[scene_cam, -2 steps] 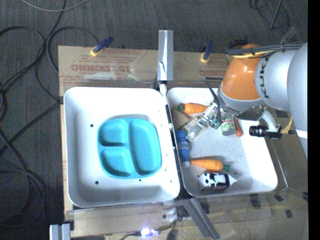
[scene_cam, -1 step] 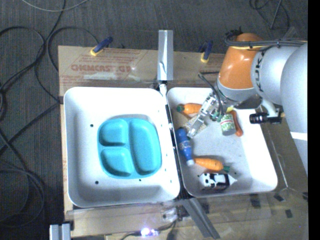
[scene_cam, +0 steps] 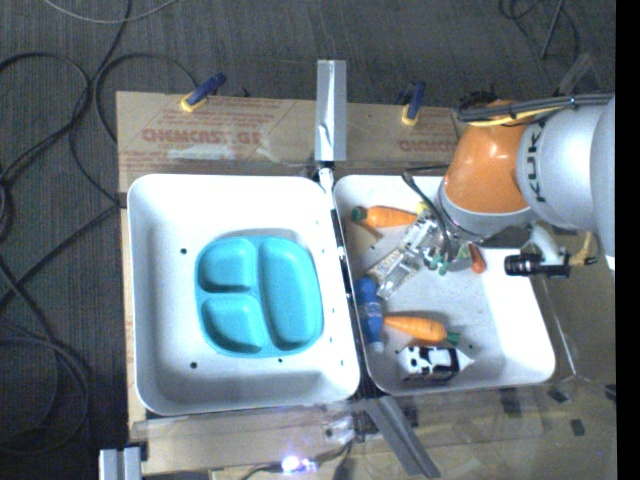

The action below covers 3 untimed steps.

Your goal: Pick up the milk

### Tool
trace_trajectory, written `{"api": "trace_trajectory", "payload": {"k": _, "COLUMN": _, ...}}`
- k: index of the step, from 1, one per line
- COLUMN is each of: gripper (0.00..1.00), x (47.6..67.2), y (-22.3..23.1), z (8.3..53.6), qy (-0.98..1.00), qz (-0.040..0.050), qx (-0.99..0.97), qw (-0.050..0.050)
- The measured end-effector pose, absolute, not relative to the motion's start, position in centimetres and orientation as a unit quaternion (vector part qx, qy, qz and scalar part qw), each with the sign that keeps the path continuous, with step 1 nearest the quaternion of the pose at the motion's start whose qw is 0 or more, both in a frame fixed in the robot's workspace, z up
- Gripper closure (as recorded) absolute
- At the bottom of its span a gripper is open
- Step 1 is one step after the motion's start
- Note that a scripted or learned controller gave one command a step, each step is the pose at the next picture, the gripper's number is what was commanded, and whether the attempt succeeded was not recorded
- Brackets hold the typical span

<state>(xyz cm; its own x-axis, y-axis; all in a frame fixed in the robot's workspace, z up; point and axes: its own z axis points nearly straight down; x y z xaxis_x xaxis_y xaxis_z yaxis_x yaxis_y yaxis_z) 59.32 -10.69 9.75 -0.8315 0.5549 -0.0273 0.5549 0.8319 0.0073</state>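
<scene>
Hovering gripper in right bin, jaws spread, nothing between them. Milk at near edge, touching carrot. Risk: descent lands on carrot or blue bottle instead, milk gets nudged aside.

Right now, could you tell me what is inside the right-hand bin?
The right bin holds two carrots, a blue bottle along its left wall and the black-and-white milk carton near its front. The gripper and arm cover part of the floor, so anything beneath them is hidden.
</scene>
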Motion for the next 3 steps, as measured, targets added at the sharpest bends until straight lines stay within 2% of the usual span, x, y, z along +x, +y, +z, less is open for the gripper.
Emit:
{"api": "trace_trajectory", "payload": {"k": 1, "gripper": 0.00, "x": 64.1, "y": -10.8, "z": 9.8, "qy": 0.960, "qz": -0.0056, "qx": 0.280, "qw": -0.007}}
{"api": "trace_trajectory", "payload": {"k": 2, "gripper": 0.00, "x": 65.8, "y": -13.5, "z": 18.3, "qy": 0.959, "qz": 0.0001, "qx": 0.285, "qw": 0.002}}
{"api": "trace_trajectory", "payload": {"k": 3, "gripper": 0.00, "x": 59.7, "y": -15.0, "z": 8.9, "qy": 0.985, "qz": -0.0001, "qx": 0.173, "qw": 0.005}}
